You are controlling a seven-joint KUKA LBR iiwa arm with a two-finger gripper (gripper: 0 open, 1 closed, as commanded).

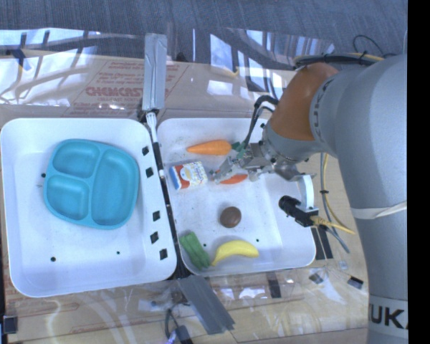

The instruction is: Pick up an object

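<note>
The right bin (pixel 294 253) holds an orange carrot (pixel 209 147), a small white carton with a red and blue label (pixel 188 175), a brown round ball (pixel 231 216), a yellow banana (pixel 235 250), a green pepper (pixel 195 249) and a small red-orange piece (pixel 234 180). My gripper (pixel 227 170) reaches in from the right, low over the bin, between the carrot and the red-orange piece, just right of the carton. Its fingertips sit right at the red-orange piece, and I cannot tell whether anything is between them.
The left bin (pixel 14 213) carries a blue divided plate (pixel 92 183). A metal divider (pixel 160 192) separates the two bins. The grey arm (pixel 358 142) with its orange band (pixel 297 110) covers the right bin's far right side. Cables (pixel 333 224) hang beside that bin's right wall.
</note>
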